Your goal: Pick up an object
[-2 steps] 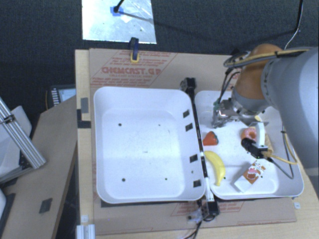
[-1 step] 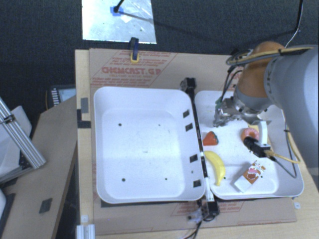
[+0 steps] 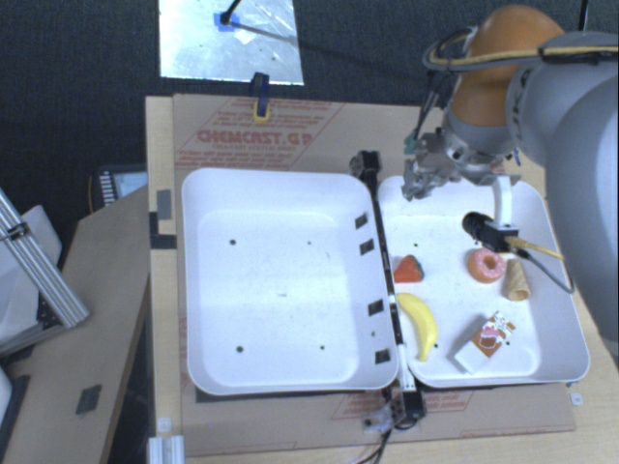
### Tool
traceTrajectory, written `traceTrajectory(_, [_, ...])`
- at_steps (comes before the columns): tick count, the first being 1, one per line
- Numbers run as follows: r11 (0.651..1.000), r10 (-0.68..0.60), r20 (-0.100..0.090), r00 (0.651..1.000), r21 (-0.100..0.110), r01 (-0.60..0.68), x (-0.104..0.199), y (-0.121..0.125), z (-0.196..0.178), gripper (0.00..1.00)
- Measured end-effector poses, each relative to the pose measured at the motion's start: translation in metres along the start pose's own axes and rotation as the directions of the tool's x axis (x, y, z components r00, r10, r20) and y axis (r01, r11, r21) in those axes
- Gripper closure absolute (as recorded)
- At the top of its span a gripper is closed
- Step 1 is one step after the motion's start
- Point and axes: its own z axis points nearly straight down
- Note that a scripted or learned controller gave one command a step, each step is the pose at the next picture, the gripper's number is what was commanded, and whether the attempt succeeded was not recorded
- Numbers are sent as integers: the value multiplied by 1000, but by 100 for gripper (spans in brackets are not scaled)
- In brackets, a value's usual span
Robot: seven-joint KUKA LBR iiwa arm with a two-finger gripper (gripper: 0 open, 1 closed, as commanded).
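The right bin holds a red wedge-shaped piece, a yellow banana, a pink donut, a tan cone and a small white and red box. My gripper hangs over the far left corner of the right bin, well above the red piece and apart from every object. No object shows at its tip.
The left bin lies beside the right one, with a row of black clips along the shared wall. A cardboard sheet lies under both bins. The arm's grey body covers the right bin's far right corner.
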Motion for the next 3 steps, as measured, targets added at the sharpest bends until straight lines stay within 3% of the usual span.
traceTrajectory(1, [1000, -2, -2, 1000, -7, 2, 64, -9, -161, 100])
traceTrajectory(2, [1000, -2, -2, 1000, -9, 2, 132, 18, -304, 100])
traceTrajectory(3, [1000, -1, -2, 1000, 5, 1, 196, 16, -347, 100])
